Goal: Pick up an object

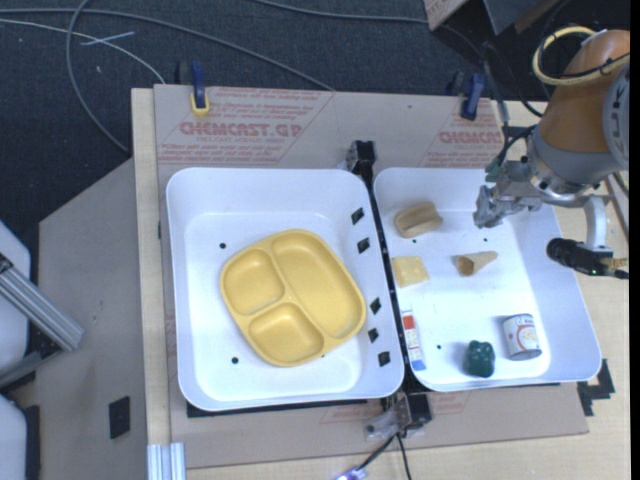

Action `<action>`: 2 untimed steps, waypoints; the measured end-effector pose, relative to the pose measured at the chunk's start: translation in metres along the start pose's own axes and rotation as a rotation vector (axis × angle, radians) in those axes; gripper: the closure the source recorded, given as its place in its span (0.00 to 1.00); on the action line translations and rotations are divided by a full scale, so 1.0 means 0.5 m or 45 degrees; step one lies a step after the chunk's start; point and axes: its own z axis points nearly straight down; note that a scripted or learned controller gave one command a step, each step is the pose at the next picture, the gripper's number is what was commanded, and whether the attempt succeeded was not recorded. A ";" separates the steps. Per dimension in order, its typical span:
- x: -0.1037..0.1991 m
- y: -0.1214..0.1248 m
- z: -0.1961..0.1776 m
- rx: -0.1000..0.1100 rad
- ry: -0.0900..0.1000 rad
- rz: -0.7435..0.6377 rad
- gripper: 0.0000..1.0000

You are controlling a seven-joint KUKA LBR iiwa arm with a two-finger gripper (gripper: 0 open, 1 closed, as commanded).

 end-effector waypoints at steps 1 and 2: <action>-0.005 0.004 -0.131 -0.002 0.000 0.000 1.00; -0.005 0.007 -0.166 0.004 0.002 0.000 1.00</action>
